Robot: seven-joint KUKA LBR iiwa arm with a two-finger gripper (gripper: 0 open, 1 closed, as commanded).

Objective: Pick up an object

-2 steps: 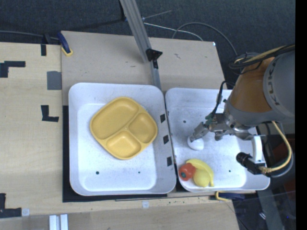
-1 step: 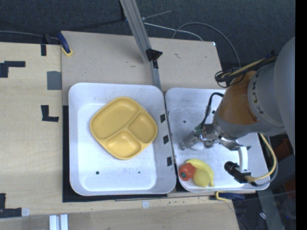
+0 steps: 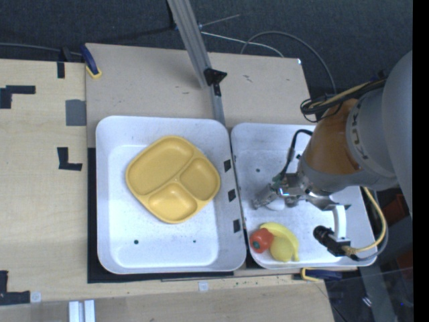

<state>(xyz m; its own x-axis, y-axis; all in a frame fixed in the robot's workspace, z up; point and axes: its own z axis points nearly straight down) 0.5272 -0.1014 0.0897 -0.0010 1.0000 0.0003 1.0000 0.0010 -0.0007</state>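
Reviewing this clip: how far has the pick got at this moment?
Done: the arm has reached into the right bin, and the gripper sits low near the bin floor. In hand: nothing visibly between its fingers. The yellow and red toy fruit lies in the bin's near corner, apart from the gripper, and the yellow divided plate rests in the left bin. Left: closing on an object and lifting it.

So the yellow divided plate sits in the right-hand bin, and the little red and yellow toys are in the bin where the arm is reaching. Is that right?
Not quite. The camera view shows the yellow divided plate in the left bin, not the right one. The rest stands: the red toy and yellow toy lie in the right bin, where the arm reaches in.
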